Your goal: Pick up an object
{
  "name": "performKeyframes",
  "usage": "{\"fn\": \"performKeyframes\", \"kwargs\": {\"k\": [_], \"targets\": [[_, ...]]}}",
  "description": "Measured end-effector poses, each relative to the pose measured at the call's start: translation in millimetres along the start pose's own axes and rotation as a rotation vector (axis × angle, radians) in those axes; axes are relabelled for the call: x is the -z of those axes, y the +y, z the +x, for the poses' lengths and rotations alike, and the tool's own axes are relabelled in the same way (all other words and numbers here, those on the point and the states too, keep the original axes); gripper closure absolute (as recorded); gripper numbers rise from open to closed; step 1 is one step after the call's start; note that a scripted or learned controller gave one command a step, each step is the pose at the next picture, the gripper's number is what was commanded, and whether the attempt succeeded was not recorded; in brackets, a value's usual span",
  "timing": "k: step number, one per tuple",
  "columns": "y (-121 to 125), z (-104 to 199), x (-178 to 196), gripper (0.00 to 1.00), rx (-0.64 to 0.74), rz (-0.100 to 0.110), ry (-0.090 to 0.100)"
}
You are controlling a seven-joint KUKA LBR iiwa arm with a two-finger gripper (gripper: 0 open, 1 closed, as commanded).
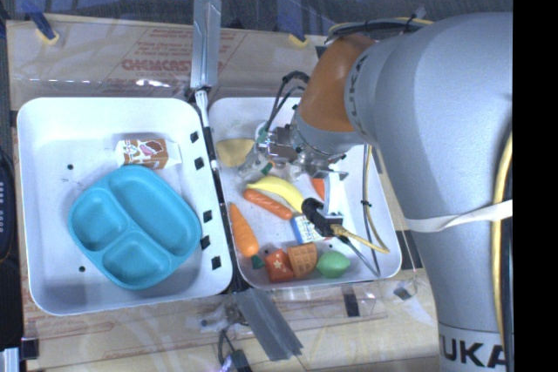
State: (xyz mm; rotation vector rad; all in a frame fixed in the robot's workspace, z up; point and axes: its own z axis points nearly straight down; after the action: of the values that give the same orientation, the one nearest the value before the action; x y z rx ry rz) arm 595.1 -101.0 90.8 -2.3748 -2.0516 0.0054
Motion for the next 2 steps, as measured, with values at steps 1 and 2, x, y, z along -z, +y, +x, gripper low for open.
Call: {"fn": "performKeyframes", "kwargs": {"k": [1,2], "targets": [[32.8,82.3,103.6,0.00,-0.226,-0.007,0.003],[31.7,82.4,111.0,1.00,-0.220,0.000,0.000]]}}
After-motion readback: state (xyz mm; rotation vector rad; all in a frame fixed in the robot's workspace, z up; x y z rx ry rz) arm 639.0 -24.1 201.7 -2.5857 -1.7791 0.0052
